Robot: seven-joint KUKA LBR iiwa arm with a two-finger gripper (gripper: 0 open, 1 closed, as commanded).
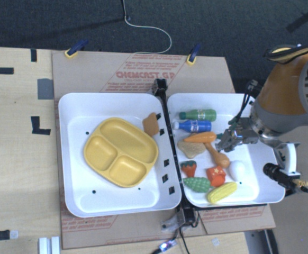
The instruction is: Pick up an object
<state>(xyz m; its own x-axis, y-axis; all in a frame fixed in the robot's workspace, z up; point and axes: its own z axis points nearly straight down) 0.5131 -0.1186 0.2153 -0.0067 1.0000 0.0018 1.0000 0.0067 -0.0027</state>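
The right bin (249, 102) holds several toy foods and bottles: a green bottle (198, 115), a blue bottle (195, 125), an orange carrot (200, 137), a tan bread piece (191, 149), a drumstick (217, 156), a white egg (235, 170), a red piece (216, 175), a strawberry (189, 168), a green cob (196, 183) and a yellow corn (222, 192). My gripper (227, 142) hangs low over the right bin, just right of the carrot's tip and above the drumstick. Nothing shows between its fingers.
The left bin (72, 142) holds a yellow divided plate (120, 151) and a brown piece (151, 124) near the divider. The arm's grey and orange body (286, 97) covers the right bin's far right side. Cardboard lies under both bins.
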